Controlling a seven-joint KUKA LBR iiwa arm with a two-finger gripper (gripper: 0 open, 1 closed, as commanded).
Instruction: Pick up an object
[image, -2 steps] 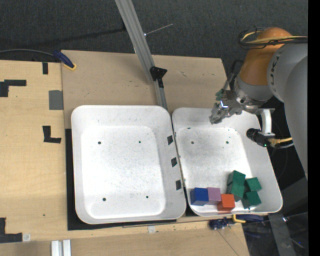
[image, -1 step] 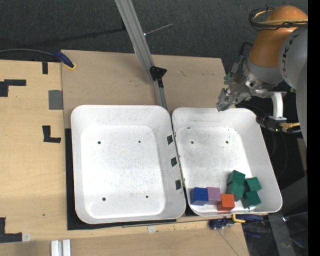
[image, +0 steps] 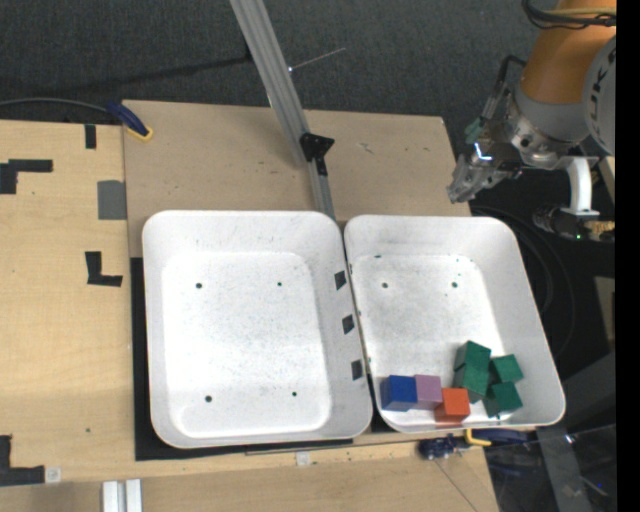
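The bench was a tan wooden board set against dark carpet, with black tape marks along its left part and a slanted metal rail crossing its upper middle. Two shallow white bins sat side by side on it, touching along their inner rims.

The gripper hung above the bench's upper right corner, just beyond the far rim of the right bin and clear of it. Its tip was small and blurred, so whether it was open or closed could not be told; nothing was seen in its grasp. Above it rose the grey wrist and the orange band of the arm, entering from the right.

All the objects lay in the near right corner of the right bin, well apart from the gripper. A blue block, a pale purple block and an orange block stood in a row, touching one another. Just beside them, to the right, was a cluster of green blocks, piled against the bin wall.

The left bin showed a speckled white floor.
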